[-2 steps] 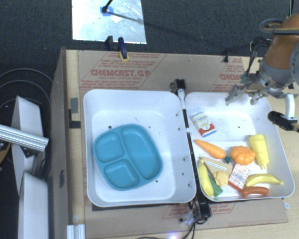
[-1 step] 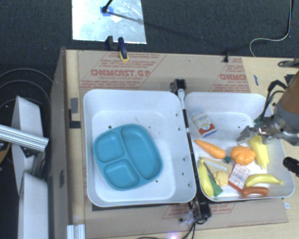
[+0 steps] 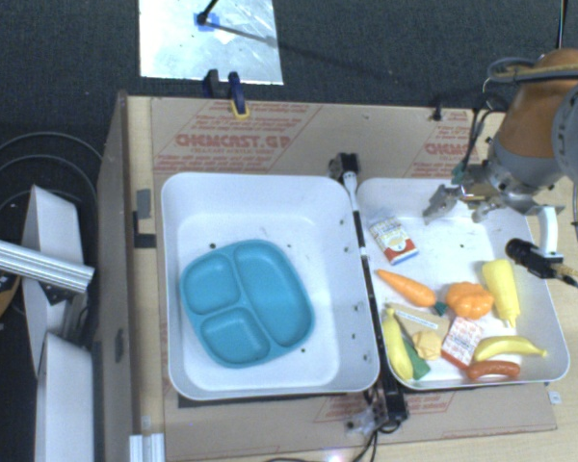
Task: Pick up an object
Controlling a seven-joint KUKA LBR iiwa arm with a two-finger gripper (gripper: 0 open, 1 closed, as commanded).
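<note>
The right bin is holding a crowd of toy food, heaped toward its 6 o'clock edge, probably so the claw always has candidates in reach. A small red-and-white carton is lying alone near 10 o'clock of that bin. A carrot is pointing toward an orange pepper-like piece at the bin's centre, with a yellow corn cob just beside it at 3 o'clock. A banana and a red sausage are resting at 5 o'clock, touching or nearly so. The left bin is carrying a blue divided tray.

The grey arm is reaching in from 3 o'clock, its wrist bending down over the right bin's 12 o'clock end. The claw is hovering above bare bin floor, fingers looking slightly apart and clamped on nothing. The carton is sitting nearest, at about 8 o'clock of the claw, and seems the likeliest target.
</note>
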